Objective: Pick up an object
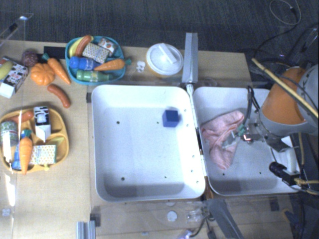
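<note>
Camera view: gripper (235,138) low in the right bin (259,183), at the pink cloth (222,133), finger state impossible to tell. Cloth crumpled against the bin's left wall, just beside the divider. Blue cube (171,117) well apart in the left bin (124,183). Seemingly the grasp step; next, a firm close on a fold, then a straight lift.

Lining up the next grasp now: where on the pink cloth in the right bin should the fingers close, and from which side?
Pinch the pink cloth at its bunched upper fold, coming straight down from above. It lies crumpled on the right bin floor, with no edge to get under from the side; the raised folds give the fingers something to close on. The gripper is already at its right edge.
</note>
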`<state>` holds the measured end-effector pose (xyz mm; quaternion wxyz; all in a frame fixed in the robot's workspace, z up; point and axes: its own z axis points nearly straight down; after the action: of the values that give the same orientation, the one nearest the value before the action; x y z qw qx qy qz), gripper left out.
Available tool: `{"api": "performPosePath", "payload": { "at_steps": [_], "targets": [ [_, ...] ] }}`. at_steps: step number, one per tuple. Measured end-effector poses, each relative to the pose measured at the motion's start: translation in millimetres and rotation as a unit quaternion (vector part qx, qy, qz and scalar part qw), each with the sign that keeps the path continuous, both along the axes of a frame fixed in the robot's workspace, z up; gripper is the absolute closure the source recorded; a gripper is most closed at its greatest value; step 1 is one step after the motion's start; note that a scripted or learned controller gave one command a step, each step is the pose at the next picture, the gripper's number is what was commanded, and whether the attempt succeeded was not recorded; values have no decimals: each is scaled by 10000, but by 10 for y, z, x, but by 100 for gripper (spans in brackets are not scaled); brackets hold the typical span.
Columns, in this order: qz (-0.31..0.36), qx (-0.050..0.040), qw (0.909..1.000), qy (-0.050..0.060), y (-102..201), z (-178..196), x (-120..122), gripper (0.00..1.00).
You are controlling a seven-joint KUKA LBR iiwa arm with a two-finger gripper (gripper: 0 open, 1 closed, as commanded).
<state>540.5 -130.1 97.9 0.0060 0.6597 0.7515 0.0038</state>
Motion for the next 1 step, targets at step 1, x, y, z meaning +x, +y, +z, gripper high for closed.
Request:
{"api": "performPosePath", "payload": {
  "at_steps": [1],
  "targets": [
    [40,-2,10000,-25,75,-53,752,0]
  ]
}}
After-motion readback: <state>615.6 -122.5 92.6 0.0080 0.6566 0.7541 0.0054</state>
